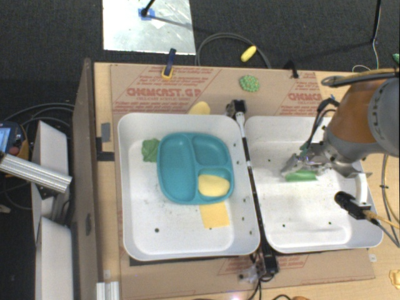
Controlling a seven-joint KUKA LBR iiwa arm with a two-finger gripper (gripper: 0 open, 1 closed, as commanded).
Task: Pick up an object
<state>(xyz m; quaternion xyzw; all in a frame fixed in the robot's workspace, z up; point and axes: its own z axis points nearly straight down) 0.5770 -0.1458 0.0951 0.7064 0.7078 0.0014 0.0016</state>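
We note the gripper [299,165] low in the right bin [325,233], directly over a green object [301,176]; jaw state we cannot tell. Well left: teal tray [181,167] (yellow piece [214,185] inside). Behind it, cardboard [164,92] reads "CHEMCAST".

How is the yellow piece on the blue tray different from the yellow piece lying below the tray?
The yellow piece on the blue tray is rounded and paler; the yellow piece below the tray is flat, square-cornered and a deeper yellow. The first sits in a compartment of the blue tray; the second lies on the left bin floor, partly tucked under the tray edge. Both are yellow and in the left bin.
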